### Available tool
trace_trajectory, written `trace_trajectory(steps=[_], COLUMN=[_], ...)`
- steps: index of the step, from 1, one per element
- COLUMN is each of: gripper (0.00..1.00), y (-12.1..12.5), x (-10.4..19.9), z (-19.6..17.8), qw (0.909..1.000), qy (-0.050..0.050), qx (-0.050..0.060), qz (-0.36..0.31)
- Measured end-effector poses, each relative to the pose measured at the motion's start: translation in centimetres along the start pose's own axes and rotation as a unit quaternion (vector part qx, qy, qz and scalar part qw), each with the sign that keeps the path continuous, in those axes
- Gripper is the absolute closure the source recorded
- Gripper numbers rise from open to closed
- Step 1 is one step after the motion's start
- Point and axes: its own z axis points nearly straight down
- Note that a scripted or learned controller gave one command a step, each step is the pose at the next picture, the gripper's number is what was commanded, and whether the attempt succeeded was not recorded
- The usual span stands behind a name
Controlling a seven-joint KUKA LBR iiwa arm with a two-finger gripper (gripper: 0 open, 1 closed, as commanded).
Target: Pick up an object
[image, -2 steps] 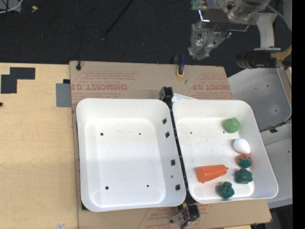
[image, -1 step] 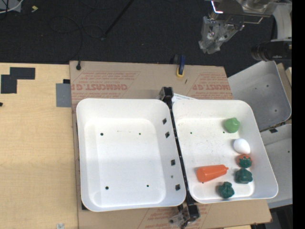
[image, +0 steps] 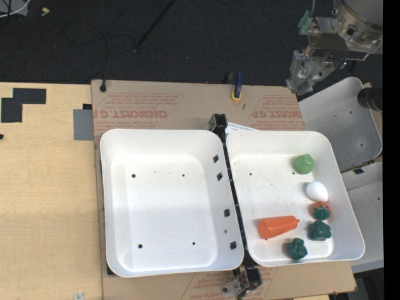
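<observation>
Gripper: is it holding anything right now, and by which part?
Nothing is held. The gripper hangs above the bench, beyond the right bin, with nothing between its fingers.

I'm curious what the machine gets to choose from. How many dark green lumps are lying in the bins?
3, all in the right bin, near its right front corner: one at the front, one further right, one just behind that, resting against something orange-red that it partly hides.

One fixed camera overhead, slanted down on both bins [image: 119, 144], perhaps mid-range

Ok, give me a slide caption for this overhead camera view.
Claw poised above the right bin, which holds an orange carrot and small toys.
</observation>
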Motion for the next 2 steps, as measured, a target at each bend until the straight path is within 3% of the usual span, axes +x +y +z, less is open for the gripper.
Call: trace_trajectory(steps=[1, 2], gripper=[1.00, 1.00], y=[1.0, -0.8], x=[-2.1, -9.3], z=[-3.4, 2.5], qw=[1.0000, 1.0000], qy=[0.000, 0.000], qx=[-0.004, 0.001], qz=[-0.002, 0.001])
